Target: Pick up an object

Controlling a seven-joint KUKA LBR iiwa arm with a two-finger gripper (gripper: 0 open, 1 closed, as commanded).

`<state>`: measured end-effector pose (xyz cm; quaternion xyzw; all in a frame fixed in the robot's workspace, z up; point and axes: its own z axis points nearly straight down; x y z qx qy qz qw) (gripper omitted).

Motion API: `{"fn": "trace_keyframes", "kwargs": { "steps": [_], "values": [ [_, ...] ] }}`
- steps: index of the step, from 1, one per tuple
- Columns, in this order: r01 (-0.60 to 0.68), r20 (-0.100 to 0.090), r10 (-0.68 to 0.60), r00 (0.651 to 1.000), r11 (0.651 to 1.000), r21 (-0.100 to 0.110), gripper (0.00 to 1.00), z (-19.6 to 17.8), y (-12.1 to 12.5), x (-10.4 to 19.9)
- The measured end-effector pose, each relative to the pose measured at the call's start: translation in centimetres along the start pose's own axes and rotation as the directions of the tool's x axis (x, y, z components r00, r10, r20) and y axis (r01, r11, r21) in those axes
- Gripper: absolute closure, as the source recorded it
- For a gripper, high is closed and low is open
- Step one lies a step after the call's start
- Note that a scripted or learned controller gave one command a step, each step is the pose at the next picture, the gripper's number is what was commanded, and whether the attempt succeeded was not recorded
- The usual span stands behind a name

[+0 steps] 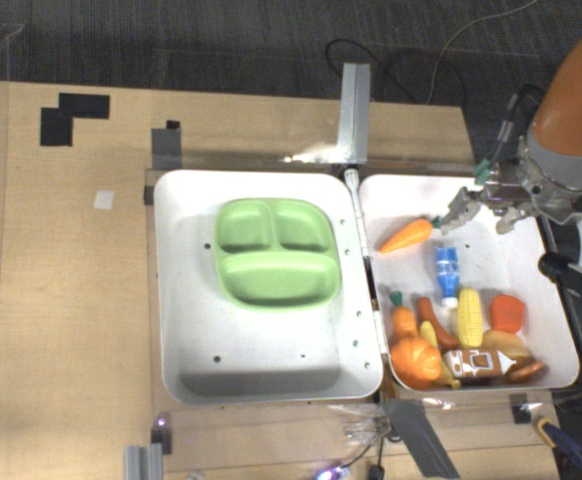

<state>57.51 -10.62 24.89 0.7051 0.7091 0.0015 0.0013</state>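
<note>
Entry, right bin (pixel 561 298) taken as landmark.

Gripper (pixel 481 206): being held over the bin's far half, above bare white floor, just right of the carrot (pixel 407 235). Nothing is being seen between the fingers; whether they are spread or closed cannot be told at this size.

Candidate objects, all lying in the right bin:
- 1 carrot, alone at the far-left part, tip pointing to the bin's left wall.
- 1 blue-and-white bottle (pixel 446 271), near the bin's middle, apart from the carrot.
- 1 corn cob (pixel 469 315), at the near half, pressed among its neighbours.
- 1 red-orange block-like item (pixel 508 313), right of the corn.
- 1 round orange fruit (pixel 417 358), at the near-left corner.
- 1 brown carton (pixel 474 364), along the near wall.
- Several smaller pieces being crowded in the near heap; not countable with certainty.

Outside the landmark, to its left: 1 left bin (pixel 186 268), 1 green divided plate (pixel 275 251) lying in it.

Risks being judged:
- A descent straight down is likely to be closing on bare floor, since nothing is lying directly under the fingers.
- The carrot's taper is inviting a slip or a roll toward the wall.
- In the near heap, two pieces may be getting pinched together, or neighbours knocked aside.
</note>
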Motion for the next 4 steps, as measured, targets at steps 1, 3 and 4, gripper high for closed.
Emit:
{"fn": "trace_keyframes", "kwargs": {
  "steps": [1, 3, 4],
  "values": [
    [0.115, 0.001, -0.115, 0.993, 0.993, -0.003, 0.0, 15.3, 0.5, -1.0],
    [-0.002, 0.0, 0.002, 1.0, 1.0, -0.009, 1.0, 14.2, 1.6, -2.3],
    [0.079, 0.0, -0.079, 0.997, 0.997, -0.004, 1.0, 1.6, 6.1, 4.0]
  ]
}}
